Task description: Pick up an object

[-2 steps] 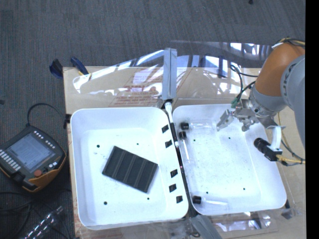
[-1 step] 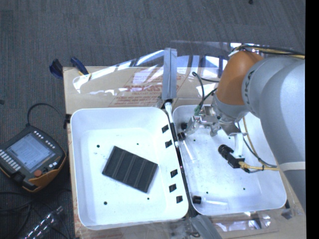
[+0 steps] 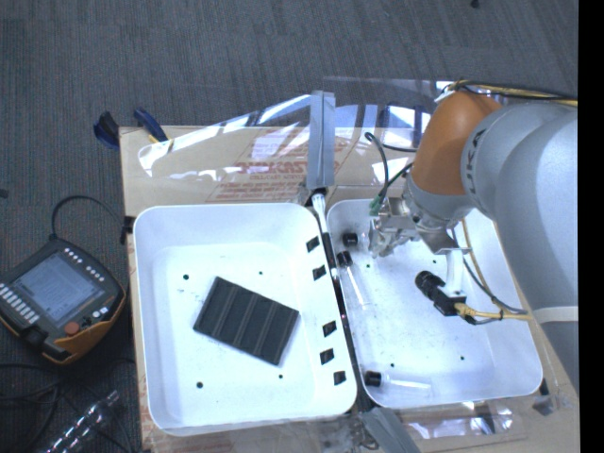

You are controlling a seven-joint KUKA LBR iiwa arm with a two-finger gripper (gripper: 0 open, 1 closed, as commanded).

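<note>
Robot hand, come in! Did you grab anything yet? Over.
Hand low in right bin, nothing seen in it. Dark ridged slab lying in left bin, untouched. Divider between them. Over.

A dark grey, flat rectangular object (image 3: 246, 320) with lengthwise ridges is seen lying flat on the floor of the left bin (image 3: 151, 243), rotated so its long side runs diagonally from upper left to lower right. It is positioned near the middle of that bin, apart from all four walls, with nothing touching it.
</note>
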